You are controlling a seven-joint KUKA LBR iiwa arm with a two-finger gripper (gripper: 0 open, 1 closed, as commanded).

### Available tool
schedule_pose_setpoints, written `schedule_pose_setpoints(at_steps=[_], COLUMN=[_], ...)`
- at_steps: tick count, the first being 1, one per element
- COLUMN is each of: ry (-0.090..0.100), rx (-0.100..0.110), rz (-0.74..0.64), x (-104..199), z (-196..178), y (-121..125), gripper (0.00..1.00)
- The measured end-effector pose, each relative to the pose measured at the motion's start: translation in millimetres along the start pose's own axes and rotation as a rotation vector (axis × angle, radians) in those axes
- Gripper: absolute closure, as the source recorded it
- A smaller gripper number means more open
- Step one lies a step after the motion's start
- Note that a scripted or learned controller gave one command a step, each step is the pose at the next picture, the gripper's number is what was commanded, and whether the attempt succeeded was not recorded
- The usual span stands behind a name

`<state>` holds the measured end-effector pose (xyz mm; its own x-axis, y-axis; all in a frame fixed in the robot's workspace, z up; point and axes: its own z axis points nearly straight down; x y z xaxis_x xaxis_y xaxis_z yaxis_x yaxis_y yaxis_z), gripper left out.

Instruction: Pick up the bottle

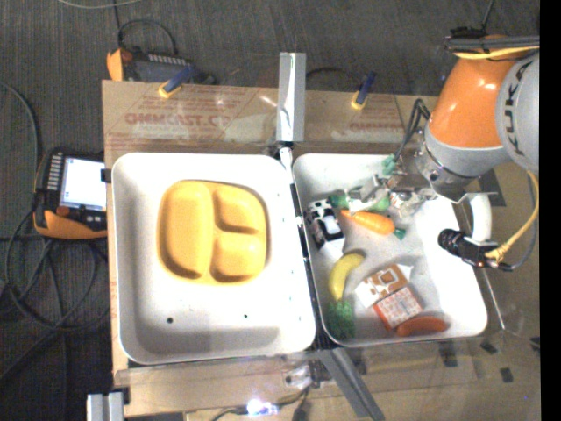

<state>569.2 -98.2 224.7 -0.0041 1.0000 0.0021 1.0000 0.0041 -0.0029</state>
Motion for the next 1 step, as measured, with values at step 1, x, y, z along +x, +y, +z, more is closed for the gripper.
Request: schedule_pose_setpoints(at_steps=[1], ry=[-0.008], rx=[-0.011], rz=[-0.024], x=[-33.8], z=[135.3], y=[63.0], gripper=[0.00])
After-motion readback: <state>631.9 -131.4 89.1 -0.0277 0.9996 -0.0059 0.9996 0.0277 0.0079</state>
